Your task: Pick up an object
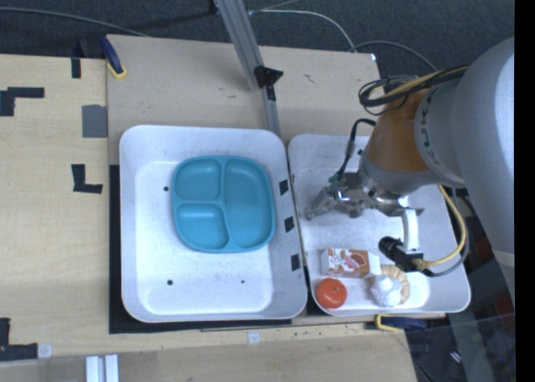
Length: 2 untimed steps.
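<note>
Occupying the left bin [142, 288] was a teal divided plate [223, 203]. In the right bin [451, 292], the gripper [322, 203] hovered, whether spread or clenched unclear; near its front edge lay a round orange fruit [331, 292], a small packet [347, 262] and a white-tan lump [389, 287]. Fruit judged light, firm, slippery: grip across its middle.

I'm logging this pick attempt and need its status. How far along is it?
Nothing looks picked yet. The gripper is low in the right bin over bare floor. The orange ball, snack packet and white-and-tan object lie at the bin's near edge, so the grasp remains.
</note>
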{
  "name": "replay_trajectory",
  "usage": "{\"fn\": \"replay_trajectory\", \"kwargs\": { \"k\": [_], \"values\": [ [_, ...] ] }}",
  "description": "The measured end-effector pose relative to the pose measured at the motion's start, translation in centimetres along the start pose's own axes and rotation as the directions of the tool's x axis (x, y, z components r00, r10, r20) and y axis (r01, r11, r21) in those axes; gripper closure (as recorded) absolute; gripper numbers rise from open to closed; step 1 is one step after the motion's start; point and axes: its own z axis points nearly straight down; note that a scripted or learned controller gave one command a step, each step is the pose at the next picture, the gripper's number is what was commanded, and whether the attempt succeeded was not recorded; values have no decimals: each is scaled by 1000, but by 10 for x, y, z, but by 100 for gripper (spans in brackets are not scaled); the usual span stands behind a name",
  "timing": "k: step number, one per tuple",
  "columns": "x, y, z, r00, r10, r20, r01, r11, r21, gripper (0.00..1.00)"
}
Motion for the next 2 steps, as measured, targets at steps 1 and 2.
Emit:
{"fn": "replay_trajectory", "kwargs": {
  "k": [1, 2],
  "values": [
    [1, 0, -11, 1000, -1, -2, 1, 1000, 0, 100],
    [-1, 0, -54, 1000, 1, -1, -1, 1000, -4, 100]
  ]
}}
